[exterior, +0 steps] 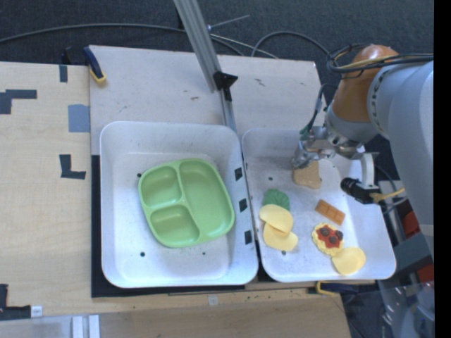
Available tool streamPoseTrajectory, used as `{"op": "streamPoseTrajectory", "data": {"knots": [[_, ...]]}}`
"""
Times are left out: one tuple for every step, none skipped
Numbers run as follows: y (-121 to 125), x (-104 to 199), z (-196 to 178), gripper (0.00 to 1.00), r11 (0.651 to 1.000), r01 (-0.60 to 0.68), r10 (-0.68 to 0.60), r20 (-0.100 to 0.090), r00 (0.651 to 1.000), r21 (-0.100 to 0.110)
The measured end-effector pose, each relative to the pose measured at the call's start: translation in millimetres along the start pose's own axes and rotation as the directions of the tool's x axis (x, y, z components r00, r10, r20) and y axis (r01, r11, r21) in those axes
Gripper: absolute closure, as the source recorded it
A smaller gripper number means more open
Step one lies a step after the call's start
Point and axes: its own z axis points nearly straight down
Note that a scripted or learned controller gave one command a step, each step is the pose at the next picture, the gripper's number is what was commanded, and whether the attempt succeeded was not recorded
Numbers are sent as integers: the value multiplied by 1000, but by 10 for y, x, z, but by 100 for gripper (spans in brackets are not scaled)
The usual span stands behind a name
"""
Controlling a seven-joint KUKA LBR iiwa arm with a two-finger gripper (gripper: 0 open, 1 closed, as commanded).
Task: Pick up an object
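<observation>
My tool [308, 158] hangs low in the right bin [366, 259], at its far end. A tan bread-like piece [309, 178] lies right under the tips, touching or nearly so, on the side toward the bin's front. Can't tell if the tool is wide or narrow. The piece looks flat on the bin floor, its long axis unclear. The orange block [329, 211] is farther forward.
</observation>
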Motion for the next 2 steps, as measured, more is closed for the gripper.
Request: {"op": "streamPoseTrajectory", "data": {"knots": [[49,54,-622,100,1000,-1,1,-5,1000,1],[63,-15,-1237,100,1000,-2,2,-4,1000,1]]}}
